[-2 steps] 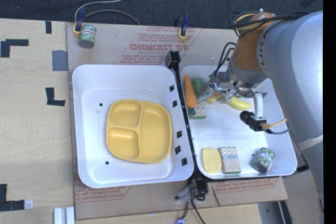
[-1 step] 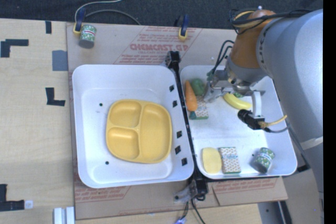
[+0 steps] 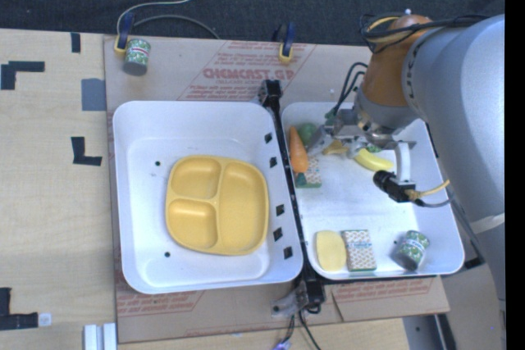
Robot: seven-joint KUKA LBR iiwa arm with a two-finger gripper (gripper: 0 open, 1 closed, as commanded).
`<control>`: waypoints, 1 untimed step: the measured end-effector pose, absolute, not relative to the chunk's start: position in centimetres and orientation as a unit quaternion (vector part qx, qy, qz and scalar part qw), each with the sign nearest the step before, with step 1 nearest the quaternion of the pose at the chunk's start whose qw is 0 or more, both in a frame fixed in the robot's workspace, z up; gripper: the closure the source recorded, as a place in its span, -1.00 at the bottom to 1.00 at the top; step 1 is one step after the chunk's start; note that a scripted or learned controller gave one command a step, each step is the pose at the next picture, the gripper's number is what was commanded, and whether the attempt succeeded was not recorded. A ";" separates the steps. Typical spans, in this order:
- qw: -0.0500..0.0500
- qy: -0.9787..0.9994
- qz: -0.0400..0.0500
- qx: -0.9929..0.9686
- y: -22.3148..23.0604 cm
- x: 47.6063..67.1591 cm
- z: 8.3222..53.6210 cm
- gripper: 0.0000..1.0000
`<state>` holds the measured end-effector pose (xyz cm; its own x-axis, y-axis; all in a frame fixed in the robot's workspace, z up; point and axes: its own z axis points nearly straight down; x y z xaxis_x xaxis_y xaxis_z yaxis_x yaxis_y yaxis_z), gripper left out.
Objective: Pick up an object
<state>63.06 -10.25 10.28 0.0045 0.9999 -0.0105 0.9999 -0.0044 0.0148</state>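
Banana point(image 3: 373, 160) is seen in the right bin point(image 3: 447, 258), just below the gripper point(image 3: 354, 135), with a carrot point(image 3: 297, 150) close at its left. Finger state cannot be told. A miss or a carrot nudge is judged likely from crowding.

Far to the left of my hand point(image 3: 343, 137) a yellow divided plate point(image 3: 217, 205) lies in the left white bin point(image 3: 135, 201), and beyond that bin a small green-labelled can point(image 3: 136, 56) stands on the desk's cardboard sheet point(image 3: 230, 70).
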 end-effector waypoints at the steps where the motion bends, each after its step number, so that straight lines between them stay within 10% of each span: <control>1: 0.006 0.706 0.003 0.708 -10.0 63.1 11.3 1.00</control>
<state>63.10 -9.99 11.26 0.0038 1.0000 -0.0047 0.9999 -0.0037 0.0130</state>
